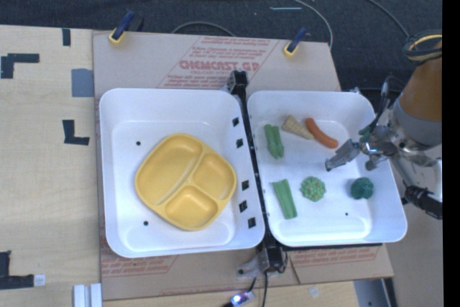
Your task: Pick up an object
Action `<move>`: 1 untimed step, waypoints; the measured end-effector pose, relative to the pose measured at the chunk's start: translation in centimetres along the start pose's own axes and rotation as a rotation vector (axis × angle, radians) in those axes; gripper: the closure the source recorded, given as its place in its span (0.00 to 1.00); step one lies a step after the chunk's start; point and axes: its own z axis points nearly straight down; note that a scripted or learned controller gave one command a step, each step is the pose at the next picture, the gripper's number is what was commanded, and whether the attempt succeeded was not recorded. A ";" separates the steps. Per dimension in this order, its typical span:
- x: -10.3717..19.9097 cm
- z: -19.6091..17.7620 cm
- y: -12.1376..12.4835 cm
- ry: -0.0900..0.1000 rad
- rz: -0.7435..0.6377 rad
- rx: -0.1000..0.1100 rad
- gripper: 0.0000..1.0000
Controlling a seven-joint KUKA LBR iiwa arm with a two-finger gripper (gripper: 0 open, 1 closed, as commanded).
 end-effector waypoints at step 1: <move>1.1 5.4 0.2 0.001 -0.001 0.000 0.00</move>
